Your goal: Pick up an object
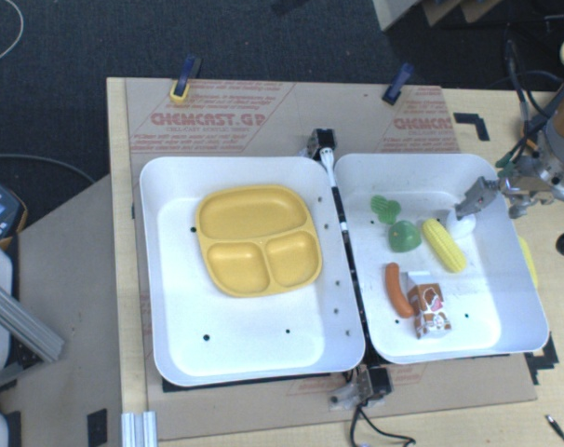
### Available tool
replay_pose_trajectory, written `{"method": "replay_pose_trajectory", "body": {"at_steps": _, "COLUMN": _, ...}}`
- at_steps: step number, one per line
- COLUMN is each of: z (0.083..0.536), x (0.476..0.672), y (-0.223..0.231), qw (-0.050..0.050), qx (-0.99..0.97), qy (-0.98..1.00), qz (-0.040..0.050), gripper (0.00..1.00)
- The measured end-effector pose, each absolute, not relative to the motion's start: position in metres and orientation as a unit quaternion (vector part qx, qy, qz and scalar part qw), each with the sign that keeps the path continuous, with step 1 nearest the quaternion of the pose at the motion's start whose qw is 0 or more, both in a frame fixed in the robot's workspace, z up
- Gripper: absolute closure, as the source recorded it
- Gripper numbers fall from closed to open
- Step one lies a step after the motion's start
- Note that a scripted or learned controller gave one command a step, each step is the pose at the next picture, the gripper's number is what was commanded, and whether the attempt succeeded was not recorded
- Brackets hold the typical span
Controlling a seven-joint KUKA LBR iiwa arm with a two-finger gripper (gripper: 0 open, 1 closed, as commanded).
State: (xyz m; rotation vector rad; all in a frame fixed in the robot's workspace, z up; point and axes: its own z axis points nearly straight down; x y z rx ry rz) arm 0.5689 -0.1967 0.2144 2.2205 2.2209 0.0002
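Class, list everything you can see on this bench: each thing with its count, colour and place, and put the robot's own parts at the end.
Bins: 2, white, side by side on the bench.
Plate: 1, yellow, three compartments, in the left bin.
Green pieces: 2, green, right bin, upper middle.
Corn: 1, yellow, right bin, right of the green pieces.
Sausage: 1, orange-red, right bin, lower middle.
Packet: 1, brown and white, beside the sausage.
Clamps: 2, blue, back edge of the board.
Gripper: 1, grey, over the right bin's upper right, above the corn.

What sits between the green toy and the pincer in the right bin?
Camera view: the yellow corn cob lies between the green toy and the pincer, slanted, with bare white bin floor around it.
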Motion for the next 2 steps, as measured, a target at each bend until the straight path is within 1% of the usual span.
{"method": "replay_pose_trajectory", "body": {"at_steps": 1, "z": 0.094, "x": 0.519, "y": -0.166, "qw": -0.008, "qx": 0.707, "qy": 0.707, "qz": -0.003, "gripper": 0.0}}
{"method": "replay_pose_trajectory", "body": {"at_steps": 2, "z": 0.083, "x": 0.531, "y": -0.115, "qw": -0.003, "qx": 0.705, "qy": 0.709, "qz": 0.0002, "gripper": 0.0}}
